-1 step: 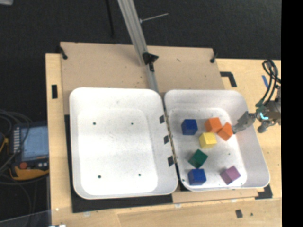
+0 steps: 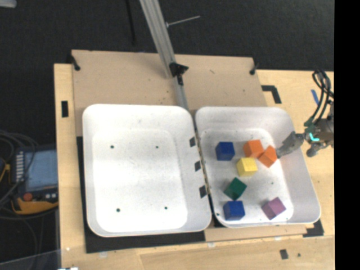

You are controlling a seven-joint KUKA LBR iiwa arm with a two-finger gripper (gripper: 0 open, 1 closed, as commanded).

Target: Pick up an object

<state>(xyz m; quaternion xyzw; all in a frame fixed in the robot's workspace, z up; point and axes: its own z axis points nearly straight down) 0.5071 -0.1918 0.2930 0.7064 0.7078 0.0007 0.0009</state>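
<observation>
The right bin (image 2: 292, 184) holds several small cubes: a blue cube (image 2: 225, 151), an orange cube (image 2: 253, 148), a second orange cube (image 2: 268, 156), a yellow cube (image 2: 246, 166), a green cube (image 2: 235, 188), another blue cube (image 2: 234, 209) and a purple cube (image 2: 273, 207). My gripper (image 2: 286, 146) reaches in from the right edge over the bin's right side. Its grey tip sits right beside the second orange cube, at that cube's upper right. Whether it touches the cube is unclear.
The left bin (image 2: 140, 167) lies beside the right one, with a dark divider strip between them. A slanted metal pole (image 2: 160, 35) rises behind the bins. Cables and a small device (image 2: 34, 176) sit off the bench's left edge.
</observation>
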